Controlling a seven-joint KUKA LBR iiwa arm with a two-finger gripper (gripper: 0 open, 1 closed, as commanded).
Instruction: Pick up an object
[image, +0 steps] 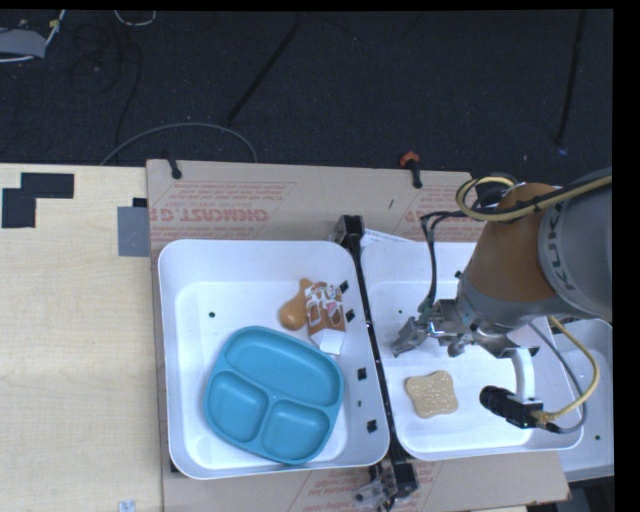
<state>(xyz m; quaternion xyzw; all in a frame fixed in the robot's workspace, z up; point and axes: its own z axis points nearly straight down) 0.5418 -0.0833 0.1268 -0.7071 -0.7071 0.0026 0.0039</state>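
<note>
A: Where is the arm?

B: It reaches in from the right over the right bin. Its jaws hang above a tan toast-shaped piece on the bin floor, apart from it. Whether the jaws are wide or narrow, I cannot tell.

A: And the left bin?

B: A blue divided tray, with an orange-brown toy beside its upper edge.
</note>
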